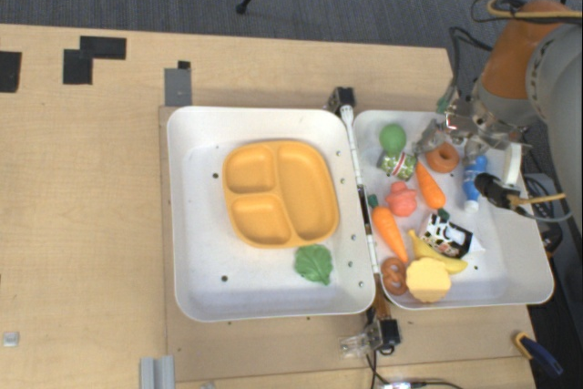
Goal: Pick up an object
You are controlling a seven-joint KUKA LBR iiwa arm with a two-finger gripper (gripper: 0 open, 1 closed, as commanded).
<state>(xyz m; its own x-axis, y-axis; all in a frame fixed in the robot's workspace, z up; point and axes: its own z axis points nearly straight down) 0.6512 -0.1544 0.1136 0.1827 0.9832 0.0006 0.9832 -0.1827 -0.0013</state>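
We see the grey two-finger gripper [444, 134] low over the brown ring-shaped doughnut toy [444, 159], upper right bin [533, 237]; its grip unreadable, nothing lifted yet, pick remains.

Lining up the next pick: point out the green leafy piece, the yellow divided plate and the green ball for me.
green leafy piece [314, 264], camera view, middle of the leaf.
yellow divided plate [311, 196], camera view, floor of its large right compartment.
green ball [393, 138], camera view, top of the ball.
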